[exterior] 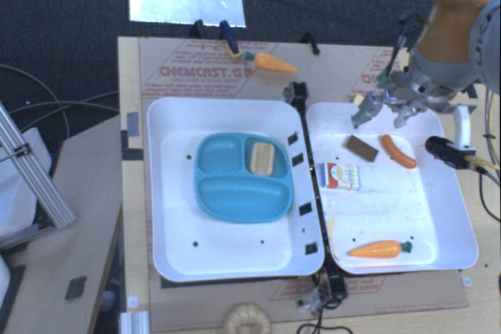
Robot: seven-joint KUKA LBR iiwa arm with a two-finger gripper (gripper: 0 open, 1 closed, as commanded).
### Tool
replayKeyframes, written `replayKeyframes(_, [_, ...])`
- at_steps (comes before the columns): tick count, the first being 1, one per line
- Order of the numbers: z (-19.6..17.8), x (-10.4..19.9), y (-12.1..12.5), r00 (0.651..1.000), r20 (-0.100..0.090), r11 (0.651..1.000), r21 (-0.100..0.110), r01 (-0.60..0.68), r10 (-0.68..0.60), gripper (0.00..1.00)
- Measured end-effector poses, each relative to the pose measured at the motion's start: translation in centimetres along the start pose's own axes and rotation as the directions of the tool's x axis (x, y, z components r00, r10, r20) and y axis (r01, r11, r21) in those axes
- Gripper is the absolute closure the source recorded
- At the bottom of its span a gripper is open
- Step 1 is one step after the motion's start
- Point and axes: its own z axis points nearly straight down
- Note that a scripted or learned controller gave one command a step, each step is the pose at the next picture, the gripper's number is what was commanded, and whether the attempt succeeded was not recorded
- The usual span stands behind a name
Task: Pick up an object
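White plastic walls box in the right bin (450, 242), and that is where the pickable things lie: a brown block (362, 148), an orange sausage-shaped piece (398, 152) just beside it, a small printed carton (339, 176) nearer the divider, and a toy carrot (379, 249) by the near wall. The gripper (385, 113) hangs over the far end of this bin with its two fingers spread and nothing between them, above and slightly behind the brown block and the sausage piece.

Several things could spoil a grasp from here. The block and the sausage piece sit close together, so a descent between them may catch neither, or nudge one aside while closing on the other. The block looks low and flat, which probably gives the fingers little to bite; they could scrape the bin floor and slide off. The sausage piece looks rounded and may roll out as the fingers close. A drop too close to the far wall risks striking the rim.

The left bin (168, 168) holds a blue divided plate (227, 192) with a tan piece (262, 159) in one compartment, and a second carrot (270, 62) lies on the bench (344, 66) beyond the bins, well apart from the gripper.
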Motion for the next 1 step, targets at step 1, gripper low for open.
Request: replayKeyframes(1, [-0.78,0.01,0.24,1.0,0.001,1.0,-0.013,0.002,-0.002,0.0])
